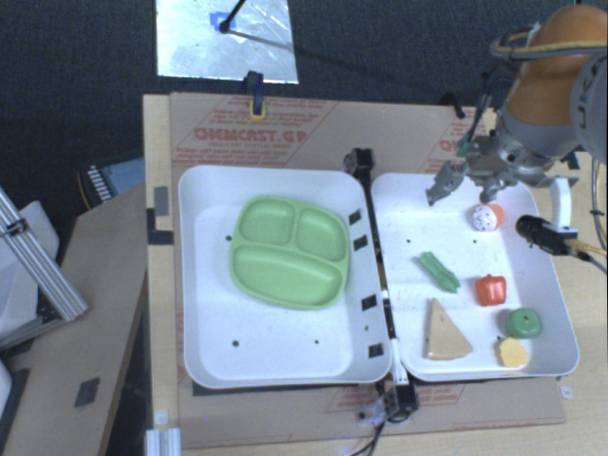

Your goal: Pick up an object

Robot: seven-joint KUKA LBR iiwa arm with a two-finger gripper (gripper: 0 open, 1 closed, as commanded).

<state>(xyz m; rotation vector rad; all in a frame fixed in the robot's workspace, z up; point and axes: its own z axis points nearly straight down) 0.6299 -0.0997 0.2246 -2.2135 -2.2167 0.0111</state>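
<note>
Cheese wedge (pixel 445 332), pepper (pixel 490 290), bean (pixel 439 270) share right bin (pixel 560 350); fingers (pixel 440 186) apart, empty, above.

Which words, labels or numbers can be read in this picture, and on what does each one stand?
"CHEMCAST GP": red print on the brown board behind the left bin; the last letters are blurred, so I am unsure.
More red print on the same board near the right bin and along the front edge: too small and blurred to read.

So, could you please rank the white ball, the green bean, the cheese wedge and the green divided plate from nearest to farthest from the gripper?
From the gripper:
1. White ball, just below it.
2. Green bean, mid right bin.
3. Cheese wedge, right bin's near edge.
4. Green divided plate, left bin.
</note>
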